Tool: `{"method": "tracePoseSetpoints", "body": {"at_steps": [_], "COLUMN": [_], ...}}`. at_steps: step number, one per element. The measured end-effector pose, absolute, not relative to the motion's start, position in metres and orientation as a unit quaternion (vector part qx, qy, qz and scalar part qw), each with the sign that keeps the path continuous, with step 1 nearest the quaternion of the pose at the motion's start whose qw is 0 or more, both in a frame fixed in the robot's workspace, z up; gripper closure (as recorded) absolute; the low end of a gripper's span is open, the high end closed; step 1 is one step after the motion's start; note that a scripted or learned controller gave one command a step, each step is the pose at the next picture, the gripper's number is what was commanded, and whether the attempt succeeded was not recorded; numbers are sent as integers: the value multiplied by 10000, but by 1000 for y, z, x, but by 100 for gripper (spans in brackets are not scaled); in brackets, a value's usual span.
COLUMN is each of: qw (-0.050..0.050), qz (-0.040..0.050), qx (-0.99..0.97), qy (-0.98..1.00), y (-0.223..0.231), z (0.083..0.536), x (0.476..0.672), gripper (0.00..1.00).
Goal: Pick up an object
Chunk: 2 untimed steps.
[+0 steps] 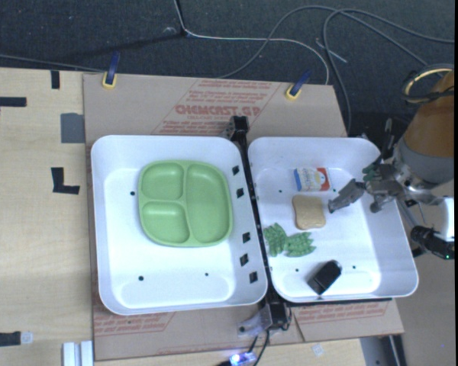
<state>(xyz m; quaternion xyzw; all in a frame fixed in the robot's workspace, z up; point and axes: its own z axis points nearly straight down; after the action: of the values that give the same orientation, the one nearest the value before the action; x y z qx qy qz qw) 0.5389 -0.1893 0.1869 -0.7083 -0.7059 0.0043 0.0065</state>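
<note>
The right bin (389,280) holds several small objects: a blue, white and red packet (311,178), a tan bread-like slab (310,213), a green leafy piece (289,242) and a black block (324,276). My gripper (359,200) hangs over the bin's right side, just right of the tan slab and the packet. Its fingers (343,197) are spread open, and nothing sits between them. The left one points toward the slab without touching it.
A green divided plate (186,203) lies in the left bin (114,280). A black divider with clips (246,204) runs between the bins. The arm's grey body with its orange band (431,132) stands over the right bin's far right rim. Cables trail behind the bench.
</note>
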Motion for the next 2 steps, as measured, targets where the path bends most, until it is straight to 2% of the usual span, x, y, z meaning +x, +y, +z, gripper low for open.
{"method": "tracePoseSetpoints", "body": {"at_steps": [1,2], "qw": [6,17], "qz": [6,15], "qx": [-7068,-7067], "qy": [-7074,-7075], "y": [-189,-179], "z": [195,141], "x": [542,547], "gripper": [0,0]}}
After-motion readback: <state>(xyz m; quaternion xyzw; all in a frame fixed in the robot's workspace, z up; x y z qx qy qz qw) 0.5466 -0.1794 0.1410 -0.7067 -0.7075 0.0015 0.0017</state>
